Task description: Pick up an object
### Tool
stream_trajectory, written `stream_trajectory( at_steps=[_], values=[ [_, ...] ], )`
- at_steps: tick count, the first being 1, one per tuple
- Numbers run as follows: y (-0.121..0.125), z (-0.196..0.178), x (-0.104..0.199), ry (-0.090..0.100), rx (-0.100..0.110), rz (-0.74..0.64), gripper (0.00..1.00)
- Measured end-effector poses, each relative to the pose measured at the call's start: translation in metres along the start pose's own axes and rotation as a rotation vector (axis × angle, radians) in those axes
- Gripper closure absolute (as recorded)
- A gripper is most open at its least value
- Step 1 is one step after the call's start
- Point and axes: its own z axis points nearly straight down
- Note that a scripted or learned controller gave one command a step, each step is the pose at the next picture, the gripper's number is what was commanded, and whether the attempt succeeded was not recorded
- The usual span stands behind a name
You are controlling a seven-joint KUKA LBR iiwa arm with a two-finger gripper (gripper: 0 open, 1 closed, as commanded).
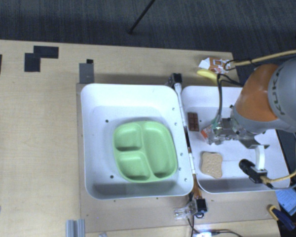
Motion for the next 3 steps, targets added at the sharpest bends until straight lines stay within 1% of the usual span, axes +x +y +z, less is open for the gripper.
stream_trajectory(
  at_steps=[1, 2, 3],
  values=[
    [0.000, 0.000, 0.000, 0.000, 0.000, 0.000, 0.00],
    [0.001, -0.011, 0.001, 0.001, -0.003, -0.003, 1.00],
    [0.001, -0.011, 0.001, 0.001, -0.003, -0.003, 0.00]
  ],
)
